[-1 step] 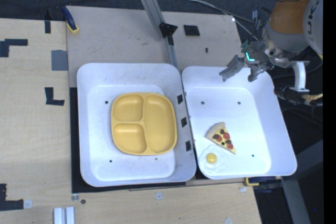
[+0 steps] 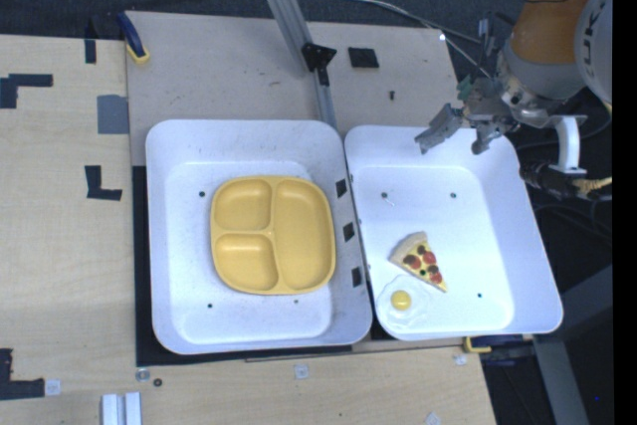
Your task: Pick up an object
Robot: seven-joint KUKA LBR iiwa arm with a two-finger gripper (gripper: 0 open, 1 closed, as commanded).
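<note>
Camera view – tool (image 2: 460, 136) spread open, holding nothing, above right bin's (image 2: 528, 244) far rim

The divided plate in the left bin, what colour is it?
Plain yellow, with no pattern; the plate shows clearly in the camera view.

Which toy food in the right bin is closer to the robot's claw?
The pizza slice. It lies higher in the bin, nearer the gripper, than the fried egg at the bottom corner.

Yellow three-section plate (image 2: 272, 236) sitting in the left white bin (image 2: 179, 154), plus a blue-and-yellow clamp (image 2: 132, 38) at the worktop's (image 2: 219, 55) back-left corner.
</note>
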